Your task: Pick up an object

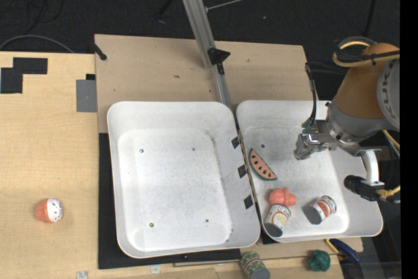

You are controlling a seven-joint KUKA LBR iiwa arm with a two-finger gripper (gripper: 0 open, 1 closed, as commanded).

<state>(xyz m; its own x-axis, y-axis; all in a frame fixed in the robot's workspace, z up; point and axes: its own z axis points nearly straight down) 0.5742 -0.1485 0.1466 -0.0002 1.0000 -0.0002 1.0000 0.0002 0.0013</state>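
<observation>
Far left of the right bin, out on the pale wood: a small orange-and-white round toy, details too small to read. Touching the right bin's left wall: the left bin, floor bare, wide room all across. Slanting up and away from the right bin's far left corner: a metal rail. Inside the right bin, close by its left wall: a watermelon slice toy, lying flat, open floor around it. Nearer the front rim, crowded together: a red-pink lump of unclear shape touching a tipped can, then a second tipped can just beside. Below the front rim: a greenish can, cut off by the picture's edge, and a green lump. Above the right bin's middle floor: the gripper, apart from every toy, nothing seen in it; open or closed not readable from this angle. Over the right rim: the arm, hiding that wall.
</observation>
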